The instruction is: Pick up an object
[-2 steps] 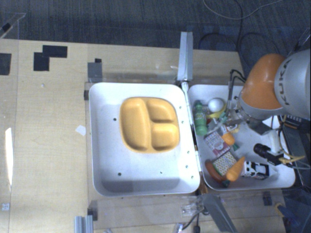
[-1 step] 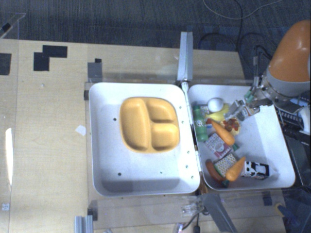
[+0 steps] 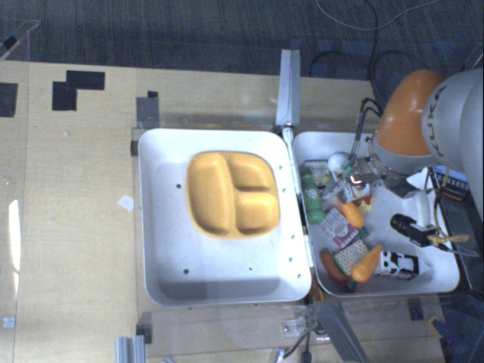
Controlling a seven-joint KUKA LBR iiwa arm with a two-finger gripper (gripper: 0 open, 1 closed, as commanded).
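Gripper: low over right bin, near its far edge; finger state unclear. Orange carrot just nearward among clutter.

Yellow divided tray in white bin, well left of claw; black wire beyond, on carpet.

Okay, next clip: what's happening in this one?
A grey arm with an orange band reaches in from the right over the right bin, which holds a jumble of small items, among them an orange carrot-shaped toy and a green can. Its end effector is down among the clutter near the bin's upper part; whether it has hold of anything isn't visible. The left bin holds a yellow divided tray.
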